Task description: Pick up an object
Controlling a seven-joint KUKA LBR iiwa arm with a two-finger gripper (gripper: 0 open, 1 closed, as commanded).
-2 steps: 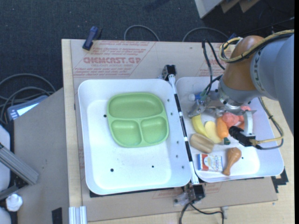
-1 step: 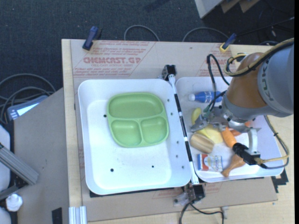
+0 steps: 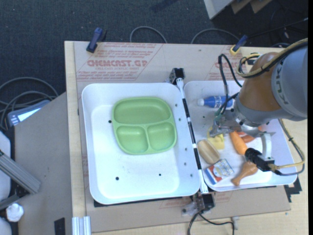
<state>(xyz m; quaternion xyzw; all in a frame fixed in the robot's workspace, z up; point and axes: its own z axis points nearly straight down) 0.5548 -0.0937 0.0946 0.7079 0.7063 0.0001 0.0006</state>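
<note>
Cardboard-topped bench (image 3: 122,60) bears two white bins (image 3: 98,131); dark carpet (image 3: 49,13) around; end effector (image 3: 222,126) state unclear.

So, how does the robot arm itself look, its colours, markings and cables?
The arm has a rounded grey body with dark lettering on its side, of which I can read only a part. An orange band wraps it above the wrist. Black cables and a yellow one loop around the band's top. The gripper below is metallic; its details are too small to tell.
</note>
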